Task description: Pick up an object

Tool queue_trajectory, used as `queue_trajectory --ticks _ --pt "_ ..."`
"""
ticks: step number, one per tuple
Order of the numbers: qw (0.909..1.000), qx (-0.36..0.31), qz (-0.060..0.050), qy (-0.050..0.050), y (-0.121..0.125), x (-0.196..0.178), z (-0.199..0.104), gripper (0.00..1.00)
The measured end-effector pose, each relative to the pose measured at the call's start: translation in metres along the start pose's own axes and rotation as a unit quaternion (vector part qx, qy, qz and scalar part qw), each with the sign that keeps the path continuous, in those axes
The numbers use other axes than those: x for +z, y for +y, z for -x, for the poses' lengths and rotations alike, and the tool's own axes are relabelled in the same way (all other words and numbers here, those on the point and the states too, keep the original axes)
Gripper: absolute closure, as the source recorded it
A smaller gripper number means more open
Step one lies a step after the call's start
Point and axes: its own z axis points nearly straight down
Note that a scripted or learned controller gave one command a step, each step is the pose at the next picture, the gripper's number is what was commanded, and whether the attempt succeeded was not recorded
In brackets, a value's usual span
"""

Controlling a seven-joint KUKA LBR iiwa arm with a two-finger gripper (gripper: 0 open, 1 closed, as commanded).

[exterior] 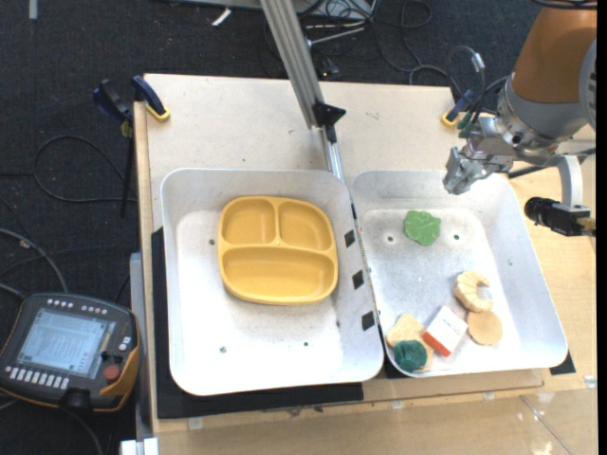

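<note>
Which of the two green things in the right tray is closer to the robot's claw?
The light green piece, alone near the bin's far side, just below the end effector. The dark green one sits at the near edge.

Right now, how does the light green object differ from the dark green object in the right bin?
The light green object lies alone near the far side of the right bin, close to the gripper; the dark green object sits at the near left corner, crowded against other items. The light green one is paler and looks larger; the dark green one is deeper in colour and smaller. Both are green, roundish, and lie in the same bin.
</note>
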Motion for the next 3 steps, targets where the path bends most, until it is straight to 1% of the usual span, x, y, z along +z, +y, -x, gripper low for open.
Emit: queue_trajectory --ticks 2,3 --pt "1.0000 0.000 -0.002 0.000 -0.005 0.034 -0.107 1.00" --pt "1.0000 0.000 -0.001 0.000 -0.012 0.029 -0.159 1.00"
